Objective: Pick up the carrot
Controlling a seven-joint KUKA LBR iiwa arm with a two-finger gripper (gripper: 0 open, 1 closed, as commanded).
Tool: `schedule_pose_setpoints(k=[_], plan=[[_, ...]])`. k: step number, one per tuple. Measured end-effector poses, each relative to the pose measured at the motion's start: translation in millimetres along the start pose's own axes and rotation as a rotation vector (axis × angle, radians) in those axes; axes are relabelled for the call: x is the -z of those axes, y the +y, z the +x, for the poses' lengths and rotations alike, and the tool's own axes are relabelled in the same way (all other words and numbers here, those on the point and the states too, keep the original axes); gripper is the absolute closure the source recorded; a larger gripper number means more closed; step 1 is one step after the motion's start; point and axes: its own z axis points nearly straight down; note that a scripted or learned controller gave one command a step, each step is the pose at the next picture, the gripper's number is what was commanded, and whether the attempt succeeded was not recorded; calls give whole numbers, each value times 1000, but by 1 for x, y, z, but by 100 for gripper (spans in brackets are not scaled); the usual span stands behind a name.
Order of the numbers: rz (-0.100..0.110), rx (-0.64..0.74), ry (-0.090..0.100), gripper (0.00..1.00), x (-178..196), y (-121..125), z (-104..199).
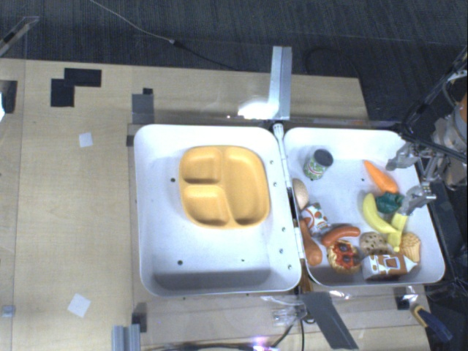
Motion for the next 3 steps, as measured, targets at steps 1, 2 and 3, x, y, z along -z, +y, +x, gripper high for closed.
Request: schedule_pose_setpoints(k=[1,2,3], plan=[[-2,-31,7,0,-89,-21,-48],[-3,-111,5,0,-170,-23,-106],[0,-141,-3,0,-172,-7,-87]])
